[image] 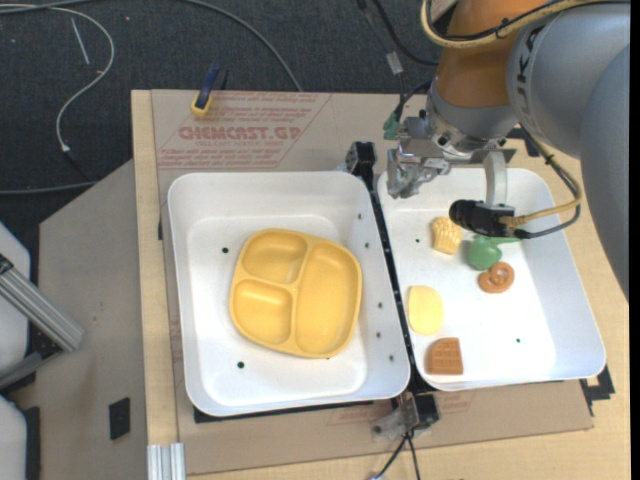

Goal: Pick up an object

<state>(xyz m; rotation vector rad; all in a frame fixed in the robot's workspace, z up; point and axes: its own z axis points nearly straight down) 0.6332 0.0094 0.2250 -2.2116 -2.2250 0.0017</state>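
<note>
The right bin [540, 328] holds several small toy foods: a pale yellow piece [446, 235], a green one [482, 253], a brown ring [496, 278], a flat yellow oval [425, 310] and a brown waffle square [445, 356]. My gripper [408, 180] hangs over the far left corner of that bin, beside the divider. It sits above and to the left of the pale yellow piece, with nothing visible between its fingers.
The left bin [200, 218] holds a yellow divided plate [296, 293]. Both bins rest on a cardboard sheet [250, 128] with a small blue and yellow clip [209, 89] at its far edge. Cables lie on the dark floor beyond.
</note>
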